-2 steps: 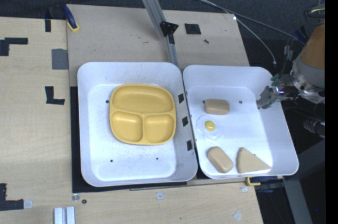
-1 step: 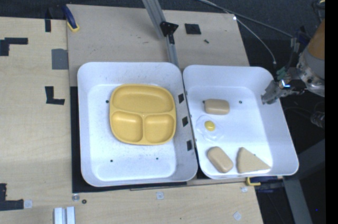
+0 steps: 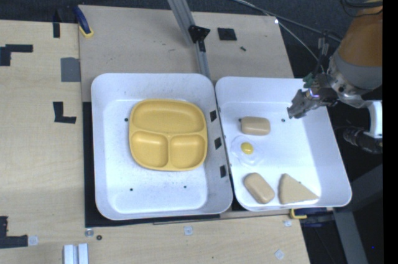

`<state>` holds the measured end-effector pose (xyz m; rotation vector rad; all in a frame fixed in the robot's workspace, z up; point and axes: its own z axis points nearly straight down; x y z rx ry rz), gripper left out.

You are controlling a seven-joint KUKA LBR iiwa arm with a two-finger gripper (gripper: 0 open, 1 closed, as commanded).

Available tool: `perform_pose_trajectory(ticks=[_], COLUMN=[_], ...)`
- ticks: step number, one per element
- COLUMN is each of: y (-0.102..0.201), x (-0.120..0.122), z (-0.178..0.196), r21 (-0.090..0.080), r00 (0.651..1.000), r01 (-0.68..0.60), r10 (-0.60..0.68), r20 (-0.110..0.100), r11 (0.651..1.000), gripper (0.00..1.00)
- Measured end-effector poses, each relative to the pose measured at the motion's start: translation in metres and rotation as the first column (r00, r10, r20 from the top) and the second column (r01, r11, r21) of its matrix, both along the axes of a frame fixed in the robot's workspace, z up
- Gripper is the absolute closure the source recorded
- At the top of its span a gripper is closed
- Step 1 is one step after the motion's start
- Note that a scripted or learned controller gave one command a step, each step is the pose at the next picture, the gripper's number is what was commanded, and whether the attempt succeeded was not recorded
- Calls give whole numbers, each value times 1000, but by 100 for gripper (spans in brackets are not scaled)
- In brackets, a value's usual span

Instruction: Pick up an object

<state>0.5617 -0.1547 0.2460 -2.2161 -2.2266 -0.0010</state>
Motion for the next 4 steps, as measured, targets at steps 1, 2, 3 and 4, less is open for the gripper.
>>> perform_pose_trajectory(ticks=[1,2,3,4], y=[48,102,146,209], x=[11,35,53,64], z=[-13,-14,-11,-16], r21=[-1,0,0,0], r00=[1000,1000,1000,1000], r01=[1,-1,0,-2], r10=[-1,1,0,2], r20=[-2,-1,-1,-1], r11=[1000,1000,1000,1000], gripper=[100,100,100,100])
